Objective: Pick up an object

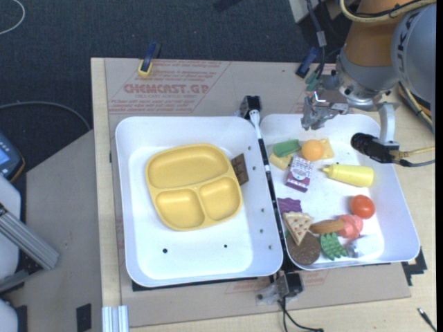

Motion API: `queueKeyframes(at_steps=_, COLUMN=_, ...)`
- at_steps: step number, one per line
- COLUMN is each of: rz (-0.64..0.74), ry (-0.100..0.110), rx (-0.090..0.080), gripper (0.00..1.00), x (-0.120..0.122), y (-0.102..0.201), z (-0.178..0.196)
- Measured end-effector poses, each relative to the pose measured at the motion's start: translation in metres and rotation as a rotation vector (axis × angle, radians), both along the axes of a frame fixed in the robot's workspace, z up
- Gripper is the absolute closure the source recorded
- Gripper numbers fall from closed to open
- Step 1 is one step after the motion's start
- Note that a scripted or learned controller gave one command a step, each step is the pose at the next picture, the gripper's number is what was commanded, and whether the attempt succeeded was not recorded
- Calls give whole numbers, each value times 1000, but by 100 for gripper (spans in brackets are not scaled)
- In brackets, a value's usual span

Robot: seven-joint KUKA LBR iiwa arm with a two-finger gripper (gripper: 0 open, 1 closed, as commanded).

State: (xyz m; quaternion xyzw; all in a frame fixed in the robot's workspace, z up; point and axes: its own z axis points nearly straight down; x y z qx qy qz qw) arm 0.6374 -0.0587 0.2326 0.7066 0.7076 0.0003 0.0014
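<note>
Orange ball (313, 149) sits in the right bin (405, 216) just below the gripper (315, 120), whose finger gap I can't tell; looks light, rigid, slick and round, so pinch across its widest middle.

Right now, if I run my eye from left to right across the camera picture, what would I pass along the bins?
Yellow divided tray → brown chocolate piece → purple-and-white carton → yellow mustard bottle → red tomato. The gripper hangs above the right bin's far edge.
</note>
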Motion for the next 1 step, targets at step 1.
queueKeyframes(at_steps=1, rz=-3, ry=5, rx=1, gripper=100, x=1, y=-8, z=-11)
